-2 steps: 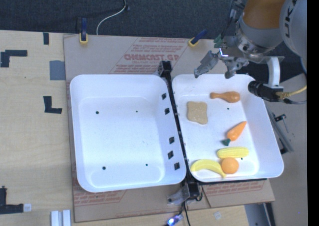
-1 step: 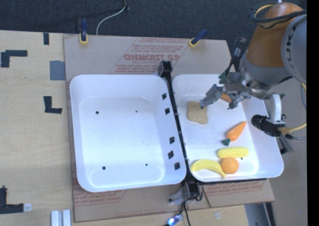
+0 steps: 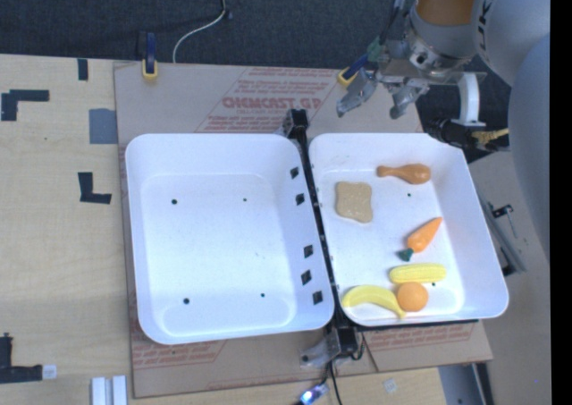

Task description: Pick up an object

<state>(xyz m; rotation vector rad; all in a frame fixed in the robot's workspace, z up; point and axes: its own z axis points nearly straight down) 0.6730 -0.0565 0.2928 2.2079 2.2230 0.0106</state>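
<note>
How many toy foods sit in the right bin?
6: drumstick at back, bread slice left, carrot right, corn, orange and banana in front.

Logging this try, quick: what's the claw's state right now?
Claw: open, holding nothing, above the far rim of the right bin.

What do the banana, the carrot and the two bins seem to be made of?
Banana and carrot: probably moulded plastic toys, with smooth, evenly coloured surfaces. Left bin and right bin: likely thin white plastic, slightly glossy, with rounded formed rims.
</note>
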